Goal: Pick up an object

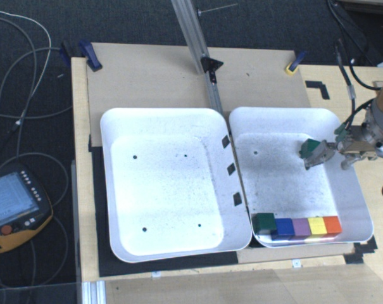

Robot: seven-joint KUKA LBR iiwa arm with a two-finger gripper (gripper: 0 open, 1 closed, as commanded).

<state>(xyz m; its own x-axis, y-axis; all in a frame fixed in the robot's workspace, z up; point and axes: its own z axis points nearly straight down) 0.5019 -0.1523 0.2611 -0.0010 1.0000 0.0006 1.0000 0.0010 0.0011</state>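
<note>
Left bin [115,132] sits beside the right bin [349,189]. Along the right bin's near edge runs a row of small blocks [297,226], green to orange: likely light, rigid, best pinched across flat sides. Above them, the gripper [319,154] pinches a green block [312,147].

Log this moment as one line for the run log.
hand: over right bin, at green object | blocks: row at near wall | grasp: unconfirmed

Two white bins [166,122] — smooth, speckled plastic — on a matt wooden bench [147,75] beside dark carpet [26,138].
</note>
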